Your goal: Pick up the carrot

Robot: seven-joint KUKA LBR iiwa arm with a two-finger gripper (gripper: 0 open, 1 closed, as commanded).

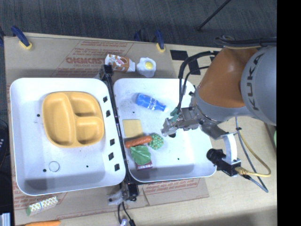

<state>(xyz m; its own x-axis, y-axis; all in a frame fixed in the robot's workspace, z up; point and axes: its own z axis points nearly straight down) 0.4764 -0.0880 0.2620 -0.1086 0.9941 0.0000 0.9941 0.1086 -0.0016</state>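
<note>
Left of the carrot (138,141), in the other bin, a yellow divided plate (74,117) is seen. The carrot itself lies in the right bin (188,171), a yellow slice (132,126) touching it above, a green packet (141,155) just below, and a green broccoli piece (156,141) at its right end. Further right of the carrot, the gripper (169,127) hangs; whether it is open cannot be told. A neighbour could be pinched instead of the carrot, since it is crowded on three sides.
</note>
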